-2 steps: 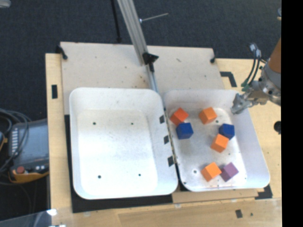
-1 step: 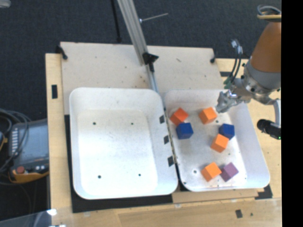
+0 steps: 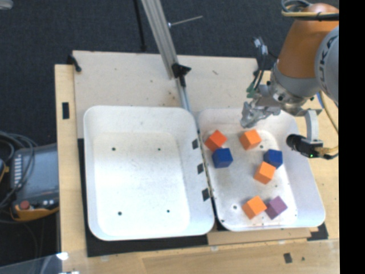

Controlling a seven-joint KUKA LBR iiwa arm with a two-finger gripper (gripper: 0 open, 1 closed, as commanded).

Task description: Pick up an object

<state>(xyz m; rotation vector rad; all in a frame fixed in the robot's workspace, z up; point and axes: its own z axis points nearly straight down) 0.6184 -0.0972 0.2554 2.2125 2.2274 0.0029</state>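
A slanted silver aluminium rail (image 3: 161, 33) with a black clamp (image 3: 181, 71) crosses the pale wooden bench top (image 3: 125, 79). A grey control box (image 3: 28, 173) with black cables (image 3: 8, 147) sits left, on dark carpet (image 3: 68, 10).

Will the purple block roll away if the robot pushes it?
Probably not: the purple block has flat faces, so it should slide, not roll. It looks small and likely light. It touches an orange block, so a push might nudge that too.

Wooden bench (image 3: 125, 79) w/ two white bins side by side: left bin (image 3: 142, 173), right bin (image 3: 302, 196).
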